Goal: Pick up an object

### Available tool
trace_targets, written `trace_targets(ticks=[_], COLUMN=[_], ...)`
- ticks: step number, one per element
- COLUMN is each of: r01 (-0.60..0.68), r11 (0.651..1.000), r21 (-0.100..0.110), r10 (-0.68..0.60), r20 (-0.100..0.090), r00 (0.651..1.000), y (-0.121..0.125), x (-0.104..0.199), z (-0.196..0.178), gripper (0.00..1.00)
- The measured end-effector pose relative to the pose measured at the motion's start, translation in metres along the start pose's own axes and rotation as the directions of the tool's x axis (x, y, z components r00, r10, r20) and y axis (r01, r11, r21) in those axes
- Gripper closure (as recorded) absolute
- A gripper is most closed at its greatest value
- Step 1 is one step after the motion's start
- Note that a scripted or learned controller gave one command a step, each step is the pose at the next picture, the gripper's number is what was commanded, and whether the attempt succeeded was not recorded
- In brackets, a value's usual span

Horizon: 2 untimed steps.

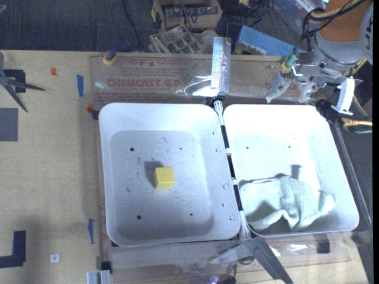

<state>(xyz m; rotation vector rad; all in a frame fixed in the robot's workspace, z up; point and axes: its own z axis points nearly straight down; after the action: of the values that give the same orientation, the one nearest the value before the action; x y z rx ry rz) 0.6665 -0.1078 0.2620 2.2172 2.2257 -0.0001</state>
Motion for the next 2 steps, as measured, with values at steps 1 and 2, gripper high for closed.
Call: trace_targets(ticks=[1, 2], r01=[0.114, 0.113], r11=[0.993, 0.994], r21=[-0.001, -0.001], r10=[-0.114, -0.113], r20=[0.000, 0.000], r00=[0.993, 0.994], y=[-0.0672, -0.0672], x=[0.0618, 0.0611], z=[0.0772, 0.0770], gripper=[0.00, 0.00])
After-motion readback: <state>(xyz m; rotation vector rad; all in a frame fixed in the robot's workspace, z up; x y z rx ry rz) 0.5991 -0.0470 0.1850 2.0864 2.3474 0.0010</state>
